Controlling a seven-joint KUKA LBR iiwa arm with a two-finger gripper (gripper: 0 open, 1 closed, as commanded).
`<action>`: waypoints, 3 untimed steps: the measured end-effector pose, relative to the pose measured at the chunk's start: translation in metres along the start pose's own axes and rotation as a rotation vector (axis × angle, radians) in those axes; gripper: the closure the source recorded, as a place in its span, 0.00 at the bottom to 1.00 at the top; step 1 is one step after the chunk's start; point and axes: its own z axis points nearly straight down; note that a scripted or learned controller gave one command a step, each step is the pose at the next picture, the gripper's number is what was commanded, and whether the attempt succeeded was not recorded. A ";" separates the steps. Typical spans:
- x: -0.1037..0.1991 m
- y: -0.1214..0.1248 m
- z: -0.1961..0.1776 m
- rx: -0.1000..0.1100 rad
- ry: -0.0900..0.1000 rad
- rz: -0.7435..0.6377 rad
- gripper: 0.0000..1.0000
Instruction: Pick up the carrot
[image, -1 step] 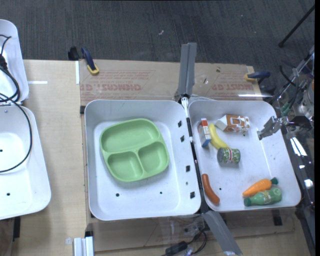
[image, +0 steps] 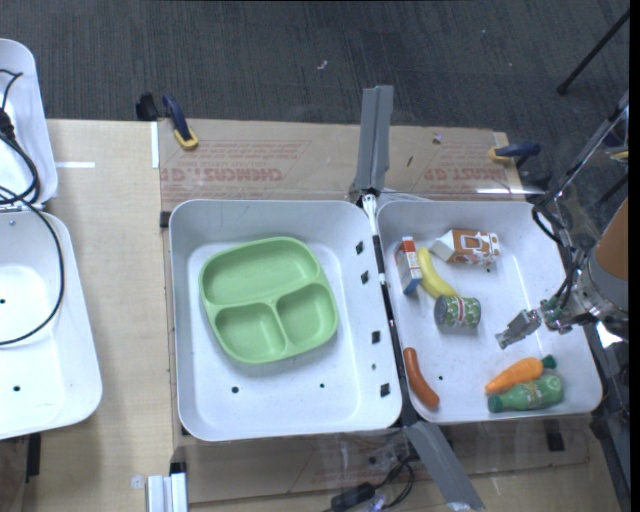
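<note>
A pale wooden desk (image: 120, 160) carried two shallow white bins side by side, with dark carpet beyond its far edge. Nearest the camera in the right bin (image: 470, 408), a green bottle (image: 526, 395) lay on its side against the near wall, and the carrot (image: 516, 374) lay just behind it, touching it, its green top pointing right. A red-orange sausage (image: 420, 378) lay near the bin's left wall. The jaws (image: 518, 328) hung just beyond the carrot, apart from it; whether they were open or closed could not be told, and nothing showed between them. Further back, a small green can (image: 457, 312) lay on its side, then a banana (image: 433, 275) beside a small red and white carton (image: 408, 264), and a brown and white box (image: 468, 246) toward the far wall. In the left bin (image: 190, 300), a green divided plate (image: 268, 298) sat near the middle. Blue clamps (image: 180, 124) gripped the desk's far edge
</note>
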 end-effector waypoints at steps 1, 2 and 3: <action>-0.002 -0.013 0.061 -0.001 0.000 -0.236 0.00; -0.002 -0.012 0.052 -0.002 0.000 -0.232 1.00; -0.002 -0.012 0.052 -0.002 0.000 -0.233 0.00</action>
